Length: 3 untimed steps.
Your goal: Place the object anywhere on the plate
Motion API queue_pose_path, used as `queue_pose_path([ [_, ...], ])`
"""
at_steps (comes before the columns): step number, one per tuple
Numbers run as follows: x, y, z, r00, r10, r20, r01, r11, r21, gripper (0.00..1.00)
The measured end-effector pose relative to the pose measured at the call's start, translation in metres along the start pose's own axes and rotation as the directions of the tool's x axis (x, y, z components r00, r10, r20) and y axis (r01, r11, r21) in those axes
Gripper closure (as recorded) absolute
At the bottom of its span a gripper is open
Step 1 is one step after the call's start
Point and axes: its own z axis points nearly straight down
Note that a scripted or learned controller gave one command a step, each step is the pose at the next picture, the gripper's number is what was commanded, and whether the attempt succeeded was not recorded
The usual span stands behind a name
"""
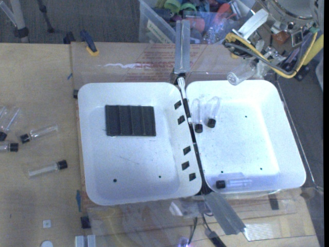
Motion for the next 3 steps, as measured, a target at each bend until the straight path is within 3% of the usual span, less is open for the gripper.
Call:
queue_pose_path([
  [1,-0.029,-0.107,0.124,1.0,-0.001,0.002,0.001,1.0,0.002,1.0],
  [2,0.028,-0.162,0.187,0.975,-0.222,0.004,0.222,0.975,0.004,1.0],
  [3,0.078,-0.195,0.229,1.0,-0.011,-0.002,0.011,1.0,0.0,1.0],
])
